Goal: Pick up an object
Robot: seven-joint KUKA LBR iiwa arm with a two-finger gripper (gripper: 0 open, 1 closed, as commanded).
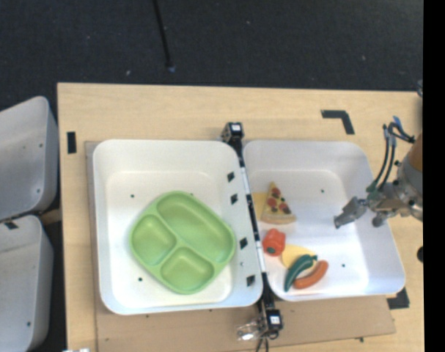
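The right bin (354, 160) holds several toy foods along its left side. A pizza slice (276, 204) lies nearest the divider, with a red pepper (274, 241) below it. Further down, a yellow piece (295, 254), a green chili (300, 268) and an orange-red sausage (315, 274) lie bunched together. My gripper (358, 221) hangs over the right part of this bin, well to the right of the pizza slice. Its fingers (346, 215) are spread open with nothing between them.
The left bin (108, 174) holds a green divided plate (182, 242). A ridge with black clips (245, 218) separates the two bins. White seats (17, 160) stand off the bench at the left.
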